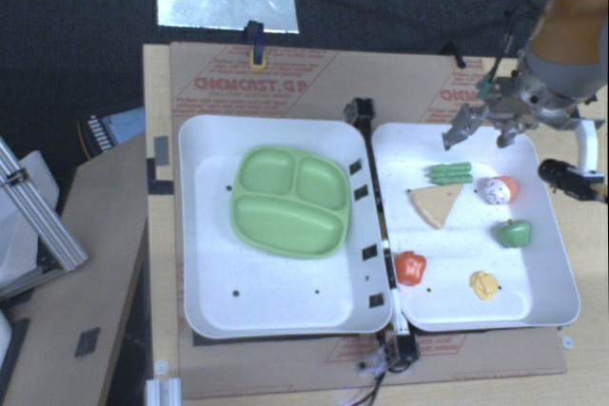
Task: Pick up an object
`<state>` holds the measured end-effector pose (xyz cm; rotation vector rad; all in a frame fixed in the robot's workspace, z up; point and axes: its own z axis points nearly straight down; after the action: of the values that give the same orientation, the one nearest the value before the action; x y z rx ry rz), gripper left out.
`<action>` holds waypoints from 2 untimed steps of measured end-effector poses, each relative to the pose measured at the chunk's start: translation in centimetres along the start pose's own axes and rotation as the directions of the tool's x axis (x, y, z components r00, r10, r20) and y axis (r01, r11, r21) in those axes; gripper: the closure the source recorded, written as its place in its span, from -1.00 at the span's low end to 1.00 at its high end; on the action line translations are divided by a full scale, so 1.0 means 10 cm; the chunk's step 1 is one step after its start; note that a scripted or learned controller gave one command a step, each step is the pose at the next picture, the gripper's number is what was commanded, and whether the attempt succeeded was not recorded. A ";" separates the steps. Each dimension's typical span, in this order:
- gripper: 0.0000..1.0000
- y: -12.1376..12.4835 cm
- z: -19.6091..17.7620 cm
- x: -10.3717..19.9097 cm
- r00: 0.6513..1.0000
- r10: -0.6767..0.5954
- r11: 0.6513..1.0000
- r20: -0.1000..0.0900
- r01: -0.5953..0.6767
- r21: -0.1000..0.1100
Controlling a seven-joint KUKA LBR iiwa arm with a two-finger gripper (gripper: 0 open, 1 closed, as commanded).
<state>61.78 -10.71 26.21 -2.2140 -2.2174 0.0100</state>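
Gripper (482, 129) hangs above the green beans (449, 173), fingers apart, nothing between them.
You descend squarely over the beans, clear of the cheese wedge (435, 203) just beside them, then close.

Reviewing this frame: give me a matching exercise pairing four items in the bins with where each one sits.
Items:
1. green divided plate
2. red pepper
3. yellow toy
4. green beans

Places:
A. right bin, top, nearest the gripper
B. right bin, bottom-left corner by the divider
C. left bin, middle
D. right bin, bottom edge, below the green pepper

Pairs: 1-C, 2-B, 3-D, 4-A
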 end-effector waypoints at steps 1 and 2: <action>-1.00 0.02 -0.07 0.00 1.000 -0.002 1.000 0.001 0.002 -0.012; -1.00 -0.01 0.34 0.00 1.000 0.000 1.000 0.002 0.000 -0.012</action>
<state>61.60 -10.74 22.82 -2.2205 -2.2247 -0.0007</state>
